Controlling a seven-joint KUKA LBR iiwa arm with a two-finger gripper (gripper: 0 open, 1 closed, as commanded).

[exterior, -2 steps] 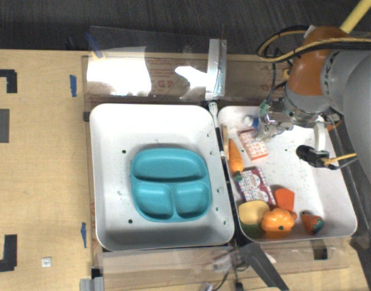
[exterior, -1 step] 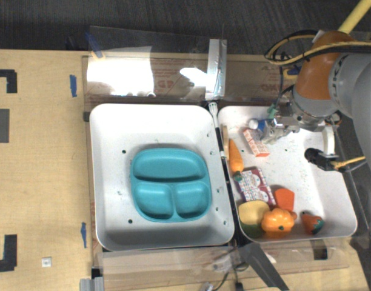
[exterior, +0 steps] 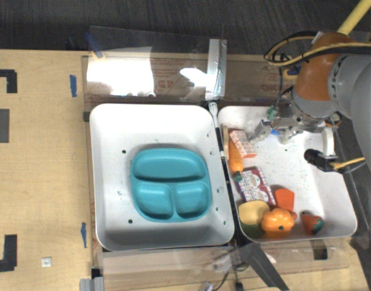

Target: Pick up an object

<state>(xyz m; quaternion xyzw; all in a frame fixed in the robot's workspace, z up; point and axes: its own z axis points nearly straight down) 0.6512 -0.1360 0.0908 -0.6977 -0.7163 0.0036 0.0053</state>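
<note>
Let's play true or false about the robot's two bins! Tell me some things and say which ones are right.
1. A teal divided tray lies in the left bin. True.
2. The toy foods are piled in the left bin. False: they lie in the right bin, along its left and front sides.
3. The gripper hangs over the back part of the right bin. True.
4. The orange fruit sits at the back of its bin. False: it sits near the front edge, beside a yellowish fruit.
5. The tray has three sections. True.
</note>
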